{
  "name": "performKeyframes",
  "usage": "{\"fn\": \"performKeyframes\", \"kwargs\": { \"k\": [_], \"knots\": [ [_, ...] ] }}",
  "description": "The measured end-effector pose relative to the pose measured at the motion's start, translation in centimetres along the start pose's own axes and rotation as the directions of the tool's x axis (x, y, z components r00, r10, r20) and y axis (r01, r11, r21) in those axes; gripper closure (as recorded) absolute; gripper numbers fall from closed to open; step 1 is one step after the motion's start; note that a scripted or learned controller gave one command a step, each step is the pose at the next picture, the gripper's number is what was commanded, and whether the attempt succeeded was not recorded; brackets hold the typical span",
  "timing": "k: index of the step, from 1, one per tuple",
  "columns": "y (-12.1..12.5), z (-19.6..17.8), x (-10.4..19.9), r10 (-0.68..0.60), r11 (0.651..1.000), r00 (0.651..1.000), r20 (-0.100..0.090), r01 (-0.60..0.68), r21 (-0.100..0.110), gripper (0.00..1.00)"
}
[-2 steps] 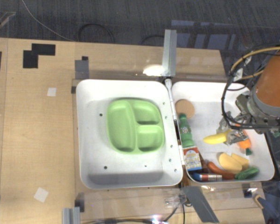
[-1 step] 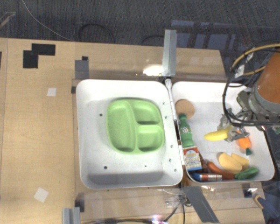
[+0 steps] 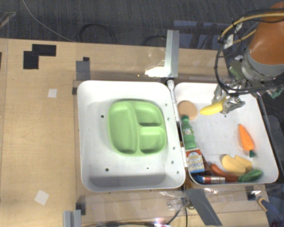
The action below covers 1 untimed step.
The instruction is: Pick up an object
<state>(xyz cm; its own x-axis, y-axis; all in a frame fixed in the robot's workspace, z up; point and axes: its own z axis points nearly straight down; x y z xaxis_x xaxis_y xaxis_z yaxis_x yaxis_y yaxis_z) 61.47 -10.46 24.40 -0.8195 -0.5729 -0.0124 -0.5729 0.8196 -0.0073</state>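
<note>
My gripper (image 3: 226, 103) hangs over the back of the right bin (image 3: 270, 141), under the orange band of the arm. A yellow banana (image 3: 209, 109) sticks out to the left from between its fingers, and the gripper is shut on the banana's right end. Whether the banana rests on the bin floor or hangs just above it, I cannot tell.
In the right bin lie a tan round piece (image 3: 188, 109), a green bottle (image 3: 189, 141) along the left wall, an orange carrot (image 3: 246, 138), yellow pieces (image 3: 236, 163), a green pod (image 3: 250, 175) and a red stick (image 3: 213, 178). The left bin (image 3: 92, 141) holds a green divided plate (image 3: 136, 126).
</note>
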Motion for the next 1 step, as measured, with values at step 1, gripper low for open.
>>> {"fn": "performKeyframes", "kwargs": {
  "k": [1],
  "knots": [
    [-0.12, -1.28, -0.18, 0.002, 1.000, 1.000, 0.008, -0.002, 0.005, 1.00]
  ]
}}
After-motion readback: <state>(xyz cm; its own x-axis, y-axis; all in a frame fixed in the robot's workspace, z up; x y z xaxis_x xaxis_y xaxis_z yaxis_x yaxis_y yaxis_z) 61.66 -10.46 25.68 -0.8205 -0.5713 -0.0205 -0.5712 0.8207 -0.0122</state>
